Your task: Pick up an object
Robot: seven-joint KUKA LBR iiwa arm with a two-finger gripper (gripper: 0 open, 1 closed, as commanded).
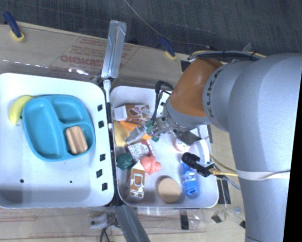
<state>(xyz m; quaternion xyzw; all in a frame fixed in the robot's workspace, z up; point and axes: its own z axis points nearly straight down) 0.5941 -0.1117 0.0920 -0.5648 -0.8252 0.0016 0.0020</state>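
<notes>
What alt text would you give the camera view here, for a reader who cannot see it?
A grey arm with an orange band reaches from the right into the right white bin, its tool low among small packaged items, a round tan disc and a blue bottle. The left white bin holds a blue divided plastic tray with a tan bread-like roll and a yellow banana beside it.

Even overhead light, soft shadows, slight blur
</notes>
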